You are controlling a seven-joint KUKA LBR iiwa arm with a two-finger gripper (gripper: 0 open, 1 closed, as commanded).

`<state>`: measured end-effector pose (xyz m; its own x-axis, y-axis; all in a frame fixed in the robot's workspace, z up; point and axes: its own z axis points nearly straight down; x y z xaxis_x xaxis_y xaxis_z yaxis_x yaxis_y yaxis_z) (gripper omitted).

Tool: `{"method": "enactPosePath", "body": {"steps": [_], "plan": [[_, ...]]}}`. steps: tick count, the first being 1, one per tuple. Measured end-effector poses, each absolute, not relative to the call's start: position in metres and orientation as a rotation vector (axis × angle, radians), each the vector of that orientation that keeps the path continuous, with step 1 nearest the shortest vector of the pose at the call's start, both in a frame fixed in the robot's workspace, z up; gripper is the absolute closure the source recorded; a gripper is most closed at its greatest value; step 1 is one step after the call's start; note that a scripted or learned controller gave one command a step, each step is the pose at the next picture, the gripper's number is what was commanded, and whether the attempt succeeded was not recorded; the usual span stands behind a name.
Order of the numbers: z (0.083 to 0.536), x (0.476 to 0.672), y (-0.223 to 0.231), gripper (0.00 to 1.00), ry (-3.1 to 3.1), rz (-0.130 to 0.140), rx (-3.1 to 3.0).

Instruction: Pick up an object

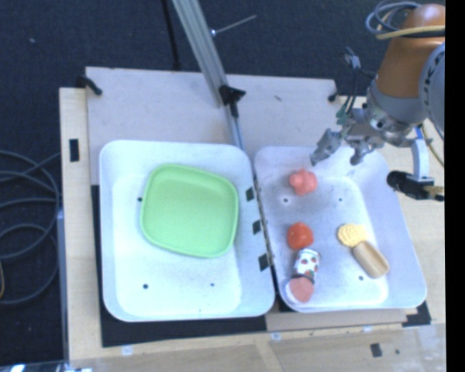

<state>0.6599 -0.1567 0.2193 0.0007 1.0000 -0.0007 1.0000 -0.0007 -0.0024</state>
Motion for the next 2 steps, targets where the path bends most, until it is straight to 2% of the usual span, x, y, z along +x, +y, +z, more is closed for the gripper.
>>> {"method": "enactPosePath", "body": {"steps": [2], "plan": [[0.104, 0.655, -0.156, 0.0, -2.219, 0.005, -2.22]]}}
